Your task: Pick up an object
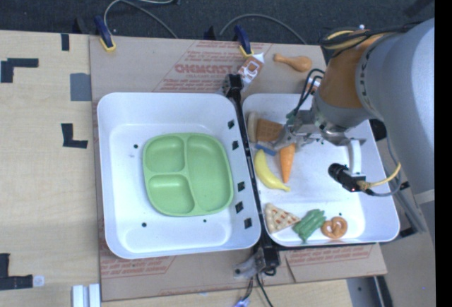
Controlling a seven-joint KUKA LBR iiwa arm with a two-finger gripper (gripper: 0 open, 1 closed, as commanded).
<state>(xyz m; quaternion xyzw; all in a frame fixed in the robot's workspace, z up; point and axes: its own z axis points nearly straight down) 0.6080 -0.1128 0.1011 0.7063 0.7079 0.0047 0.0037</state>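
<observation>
While the grey arm with the orange band (346, 80) reaches in from the right over the right white shallow bin (378, 228), we see its pincer (291, 135) low above the upper left part of that bin. Its tip is just beside the top of the orange plastic carrot (286, 161) and near the brown toast-like slice (267, 130), but we cannot tell how far it is open, or whether it has hold of anything.

The carrot lies in the bin, touching the yellow plastic banana (267, 171) at its left. Along the lower edge of the same bin we find a tan waffle-patterned wedge (280, 217), a green pea pod toy (309, 223) and a small brown pretzel (334, 227), close to each other.

The left white shallow bin (116, 122) holds a light green plate with three compartments (188, 174). On the desk behind the bins, a tan chicken-drumstick toy (293, 61) lies on the brown cardboard (162, 65).
</observation>
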